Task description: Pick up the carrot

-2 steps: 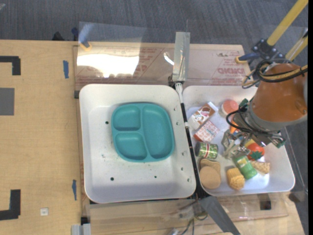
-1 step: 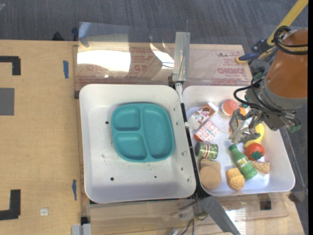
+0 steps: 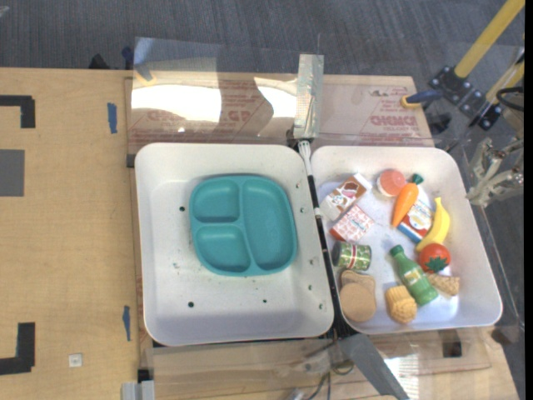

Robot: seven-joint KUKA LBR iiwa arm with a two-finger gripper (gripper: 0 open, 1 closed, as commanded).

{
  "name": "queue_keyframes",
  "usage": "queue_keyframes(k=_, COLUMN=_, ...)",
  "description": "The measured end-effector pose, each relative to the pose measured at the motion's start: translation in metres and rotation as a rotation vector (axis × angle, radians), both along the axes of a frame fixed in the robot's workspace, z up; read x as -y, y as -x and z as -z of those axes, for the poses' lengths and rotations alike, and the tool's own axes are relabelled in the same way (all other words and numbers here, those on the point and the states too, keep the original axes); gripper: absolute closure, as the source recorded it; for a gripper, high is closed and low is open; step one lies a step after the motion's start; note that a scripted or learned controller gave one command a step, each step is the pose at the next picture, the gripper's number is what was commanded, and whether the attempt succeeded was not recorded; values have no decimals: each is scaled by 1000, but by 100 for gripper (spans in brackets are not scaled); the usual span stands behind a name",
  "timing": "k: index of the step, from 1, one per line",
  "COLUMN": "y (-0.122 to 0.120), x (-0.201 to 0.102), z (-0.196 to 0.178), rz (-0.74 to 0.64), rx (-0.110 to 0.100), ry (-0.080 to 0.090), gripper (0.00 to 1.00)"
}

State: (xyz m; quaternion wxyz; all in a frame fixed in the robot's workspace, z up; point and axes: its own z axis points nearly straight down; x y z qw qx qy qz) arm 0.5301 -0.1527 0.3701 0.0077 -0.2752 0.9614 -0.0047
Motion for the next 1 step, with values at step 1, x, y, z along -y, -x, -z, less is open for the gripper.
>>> queue_keyframes(k=1, y=18, x=61, z=200, rz=47, rx=-24, ry=-10, gripper=100)
